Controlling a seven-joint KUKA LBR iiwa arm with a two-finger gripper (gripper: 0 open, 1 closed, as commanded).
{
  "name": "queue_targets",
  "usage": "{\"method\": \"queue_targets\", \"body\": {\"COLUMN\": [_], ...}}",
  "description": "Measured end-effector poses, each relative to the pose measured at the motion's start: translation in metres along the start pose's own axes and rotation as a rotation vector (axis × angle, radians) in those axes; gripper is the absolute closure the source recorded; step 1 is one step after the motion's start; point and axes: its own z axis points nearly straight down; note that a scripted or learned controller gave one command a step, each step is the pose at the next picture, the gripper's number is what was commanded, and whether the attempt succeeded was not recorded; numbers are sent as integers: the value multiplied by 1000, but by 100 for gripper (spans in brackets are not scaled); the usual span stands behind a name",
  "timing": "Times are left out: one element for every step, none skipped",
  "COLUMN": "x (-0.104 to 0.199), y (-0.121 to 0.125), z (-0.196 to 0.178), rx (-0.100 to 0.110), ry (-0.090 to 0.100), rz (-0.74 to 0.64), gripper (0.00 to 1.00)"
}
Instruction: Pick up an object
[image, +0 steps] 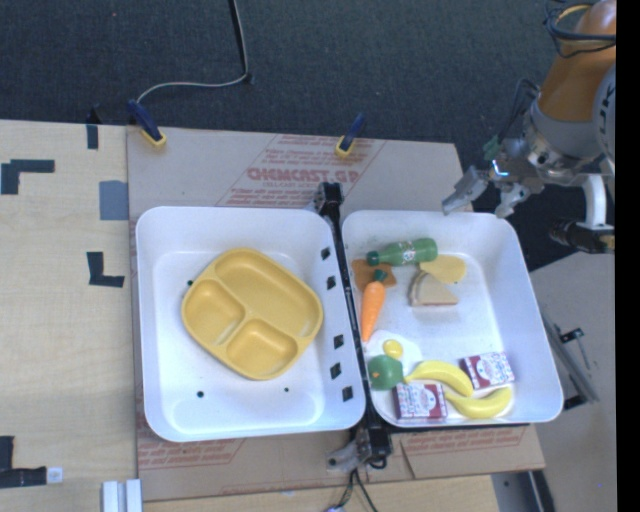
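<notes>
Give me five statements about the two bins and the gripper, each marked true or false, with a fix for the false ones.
1. The yellow tray lies in the left bin. True.
2. The gripper holds the banana. False: it is open above the right bin's far edge, nothing between its fingers.
3. The carrot lies in the right bin near the divider. True.
4. The green bottle stands upright. False: it lies on its side.
5. Both red cartons sit in the left bin. False: they are in the right bin, beside the banana.
</notes>
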Motion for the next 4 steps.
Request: {"method": "queue_targets", "body": {"x": [24, 45, 45, 45], "y": [7, 10, 10, 10], "z": [146, 151, 141, 142], "rx": [-11, -20, -21, -20], "ry": [0, -5, -7, -7], "rz": [0, 1, 0, 0], "gripper": [0, 0, 100, 0]}}
